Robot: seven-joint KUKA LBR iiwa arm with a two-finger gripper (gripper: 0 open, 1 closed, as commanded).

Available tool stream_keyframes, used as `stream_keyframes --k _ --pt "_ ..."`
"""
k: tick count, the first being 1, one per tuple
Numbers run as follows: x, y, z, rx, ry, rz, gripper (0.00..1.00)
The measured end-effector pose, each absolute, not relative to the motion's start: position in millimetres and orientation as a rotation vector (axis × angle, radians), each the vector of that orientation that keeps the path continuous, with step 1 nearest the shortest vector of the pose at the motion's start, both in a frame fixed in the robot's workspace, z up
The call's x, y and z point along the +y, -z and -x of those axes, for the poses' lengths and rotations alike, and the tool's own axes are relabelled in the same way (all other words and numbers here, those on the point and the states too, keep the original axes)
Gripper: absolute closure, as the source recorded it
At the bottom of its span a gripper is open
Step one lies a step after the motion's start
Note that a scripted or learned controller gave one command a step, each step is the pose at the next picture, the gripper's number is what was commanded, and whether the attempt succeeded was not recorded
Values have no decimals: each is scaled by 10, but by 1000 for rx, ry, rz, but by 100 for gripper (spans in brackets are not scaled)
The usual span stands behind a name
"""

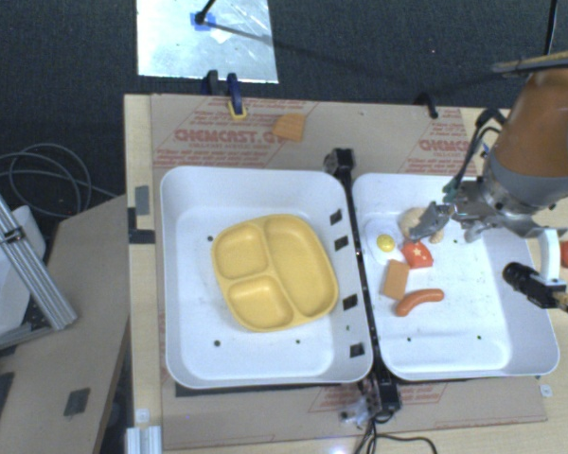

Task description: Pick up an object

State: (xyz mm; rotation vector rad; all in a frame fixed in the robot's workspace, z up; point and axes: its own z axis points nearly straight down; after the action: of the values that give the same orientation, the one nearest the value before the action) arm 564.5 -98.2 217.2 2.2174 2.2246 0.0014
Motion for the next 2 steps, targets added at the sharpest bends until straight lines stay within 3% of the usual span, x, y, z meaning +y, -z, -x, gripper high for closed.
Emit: stream_keyframes --k 1,2 --pt "-1318 -799 -5712 2217 -4 -2224 0" --pt "-993 -876 -5135 2216 -9 -2218 0"
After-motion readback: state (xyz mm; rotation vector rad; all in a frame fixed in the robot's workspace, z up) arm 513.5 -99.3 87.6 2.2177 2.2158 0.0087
